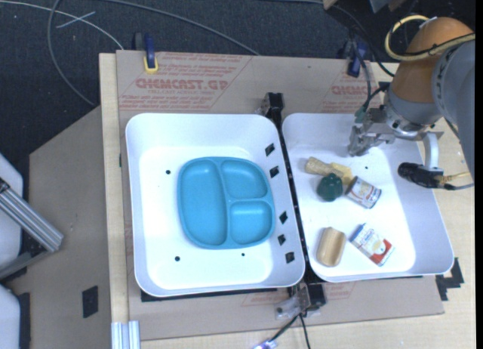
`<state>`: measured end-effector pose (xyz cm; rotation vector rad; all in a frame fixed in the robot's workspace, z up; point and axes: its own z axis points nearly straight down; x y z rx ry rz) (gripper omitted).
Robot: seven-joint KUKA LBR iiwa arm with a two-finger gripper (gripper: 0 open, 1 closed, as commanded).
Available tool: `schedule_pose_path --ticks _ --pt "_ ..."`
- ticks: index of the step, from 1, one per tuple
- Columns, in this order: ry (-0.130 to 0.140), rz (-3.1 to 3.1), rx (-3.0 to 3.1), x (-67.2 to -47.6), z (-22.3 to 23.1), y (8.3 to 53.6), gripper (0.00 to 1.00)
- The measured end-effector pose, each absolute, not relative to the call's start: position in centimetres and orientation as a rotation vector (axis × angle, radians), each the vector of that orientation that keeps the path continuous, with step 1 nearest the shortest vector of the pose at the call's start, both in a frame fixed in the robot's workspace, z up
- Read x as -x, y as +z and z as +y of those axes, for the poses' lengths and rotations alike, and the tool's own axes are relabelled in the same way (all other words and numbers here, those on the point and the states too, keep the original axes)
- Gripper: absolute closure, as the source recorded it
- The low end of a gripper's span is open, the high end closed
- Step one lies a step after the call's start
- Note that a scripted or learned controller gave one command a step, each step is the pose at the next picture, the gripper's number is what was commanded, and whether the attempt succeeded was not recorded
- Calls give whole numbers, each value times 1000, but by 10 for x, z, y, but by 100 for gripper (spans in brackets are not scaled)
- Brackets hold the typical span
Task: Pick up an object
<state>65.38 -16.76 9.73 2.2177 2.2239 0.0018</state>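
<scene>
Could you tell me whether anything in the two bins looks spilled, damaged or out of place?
Nothing stands out. The blue plate lies flat in the left bin. In the right bin the brush, green ball, small can, tan cup and carton lie loose but intact.

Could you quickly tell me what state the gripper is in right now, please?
Gripper: over the back of the right bin, with nothing seen between its fingers; open or shut cannot be told from this view.

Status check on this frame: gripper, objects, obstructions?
Gripper over right bin's far end, nothing visibly held. Wooden brush nearest, with green ball and small can. Nothing in the way.
</scene>
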Motion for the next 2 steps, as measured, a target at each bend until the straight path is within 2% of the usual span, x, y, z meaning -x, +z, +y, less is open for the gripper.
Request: schedule_pose_path --ticks 1,2 --pt "4 2220 -2217 -658 -166 141 100" --pt "8 2217 -2214 -666 -168 206 100"
